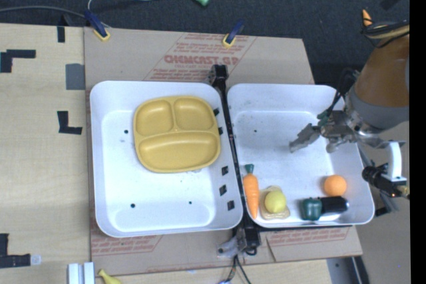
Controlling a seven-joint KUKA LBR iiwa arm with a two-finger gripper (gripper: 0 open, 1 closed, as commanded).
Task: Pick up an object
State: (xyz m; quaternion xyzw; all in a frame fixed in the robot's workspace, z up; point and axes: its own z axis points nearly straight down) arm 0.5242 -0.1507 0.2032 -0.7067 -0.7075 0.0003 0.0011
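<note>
A: Orange ball (pixel 335 185) is the nearest thing to the tool (pixel 313 135), which hangs spread open and holds nothing, over the bare floor of the right bin (pixel 279 93).

B: It looks light, hard and smooth, so it may roll. Pinch across its middle.

A: The carrot (pixel 251 191) lies farther, near the divider.

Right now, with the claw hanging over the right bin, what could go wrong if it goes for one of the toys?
1. The carrot, lemon and green toy crowd the right bin's near wall, so the gripper might hit the wall or nudge a neighbour.
2. The orange looks round and may roll away.
3. The gripper sits over bare floor, away from every toy, so closing here would likely grab nothing.
</note>
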